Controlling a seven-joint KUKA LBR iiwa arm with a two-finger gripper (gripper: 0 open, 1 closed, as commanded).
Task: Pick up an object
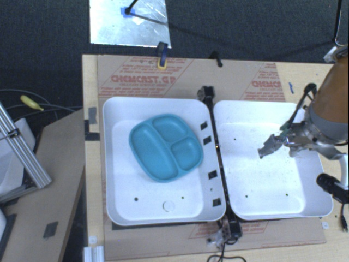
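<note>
Blue divided plate [165,147] is the sole candidate for picking; it lies flat in the left bin [117,201], slightly toward that bin's upper centre, three compartments facing up and holding nothing. A small pale round mark or disc [168,205] sits on the left bin's floor near the front wall; its nature cannot be determined.

Gripper [267,149] hangs over the right bin [311,206], toward that bin's middle, well apart from the plate. Whether the fingers are open or closed cannot be told at this angle; nothing is seen between them. The right bin's floor shows only small dark specks.

Assessment: the pick is at the approach stage, with no contact made. The next move, in my judgement, calls for travel across the divider between the bins, then descent onto the plate's rim, since a flat, shallow plate offers little else to grip.
</note>
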